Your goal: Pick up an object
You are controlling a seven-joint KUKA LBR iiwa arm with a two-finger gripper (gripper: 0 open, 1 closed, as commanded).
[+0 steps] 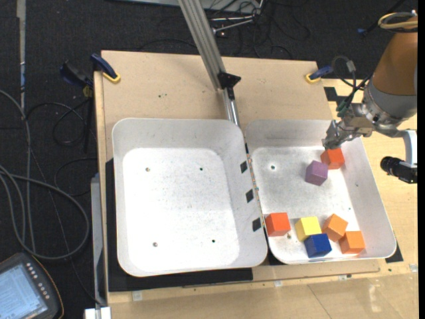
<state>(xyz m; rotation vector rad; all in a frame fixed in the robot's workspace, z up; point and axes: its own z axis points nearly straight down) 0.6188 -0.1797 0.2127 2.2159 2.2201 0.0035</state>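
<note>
The gripper (334, 144) hangs low over the right bin (372, 198), its tip right at an orange block (333, 157) near the far wall; whether it is parted or clamped cannot be told. A purple block (317, 173) lies just beside. No legible writing.

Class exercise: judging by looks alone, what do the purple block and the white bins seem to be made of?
Purple block: probably painted wood or foam, with matte faces and no glare. White bins: likely moulded plastic, with smooth rounded rims, a slight sheen and a speckled floor.
</note>
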